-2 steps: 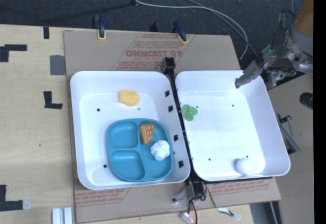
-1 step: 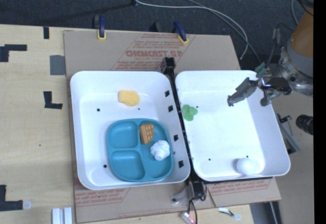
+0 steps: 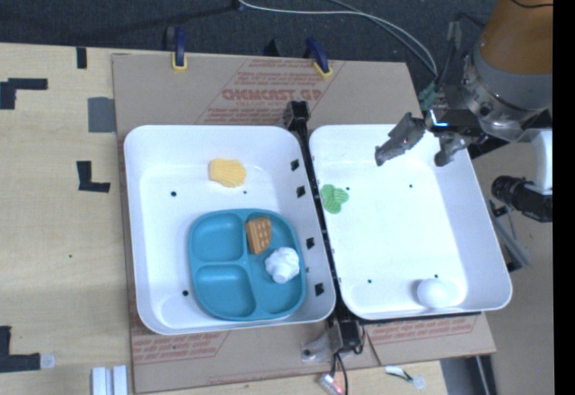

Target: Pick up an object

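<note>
My gripper [image 3: 418,148] hangs over the far right part of the right bin [image 3: 467,205], its two dark fingers spread apart with nothing between them. A small green object [image 3: 334,198] lies at the right bin's left edge, well left of the gripper. A white ball [image 3: 437,293] rests near that bin's front right corner. In the left bin [image 3: 148,205] a yellow piece [image 3: 227,172] lies on the floor behind a blue divided tray [image 3: 211,281], which carries a tan waffle-like block [image 3: 259,234] and a white crumpled object [image 3: 282,265].
The bins sit on a cardboard sheet [image 3: 260,92] held by two clamps [image 3: 179,52] at the back. Cables run across the dark floor behind. A black divider strip [image 3: 310,196] lies between the bins.
</note>
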### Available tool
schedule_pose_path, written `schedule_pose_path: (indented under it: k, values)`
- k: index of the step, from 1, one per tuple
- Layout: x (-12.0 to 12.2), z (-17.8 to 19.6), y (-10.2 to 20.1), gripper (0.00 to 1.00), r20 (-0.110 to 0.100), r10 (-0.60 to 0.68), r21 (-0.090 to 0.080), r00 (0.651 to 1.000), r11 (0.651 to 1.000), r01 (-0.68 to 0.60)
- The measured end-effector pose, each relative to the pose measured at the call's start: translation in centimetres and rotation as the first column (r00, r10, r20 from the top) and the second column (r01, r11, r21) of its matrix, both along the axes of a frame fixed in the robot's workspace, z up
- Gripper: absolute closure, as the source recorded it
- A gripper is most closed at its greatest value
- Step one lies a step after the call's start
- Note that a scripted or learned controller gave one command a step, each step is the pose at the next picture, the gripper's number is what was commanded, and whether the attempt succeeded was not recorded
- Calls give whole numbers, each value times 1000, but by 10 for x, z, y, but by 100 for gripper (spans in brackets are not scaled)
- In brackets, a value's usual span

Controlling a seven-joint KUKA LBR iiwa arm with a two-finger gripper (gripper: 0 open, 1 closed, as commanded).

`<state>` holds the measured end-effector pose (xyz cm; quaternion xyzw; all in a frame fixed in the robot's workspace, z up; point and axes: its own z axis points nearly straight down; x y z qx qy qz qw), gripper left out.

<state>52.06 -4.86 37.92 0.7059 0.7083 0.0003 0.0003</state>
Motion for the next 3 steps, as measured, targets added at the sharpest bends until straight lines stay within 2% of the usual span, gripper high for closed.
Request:
schedule_pose_path:
  k: [1, 2, 3]
  values:
    - [64, 7, 13, 0, -1, -2, 0, 1000, 1000, 2]
    - [-7, -16, 25, 0, -3, -3, 0, 1000, 1000, 3]
    - [28, 2, 61, 0, 0, 0, 0, 1000, 1000, 0]
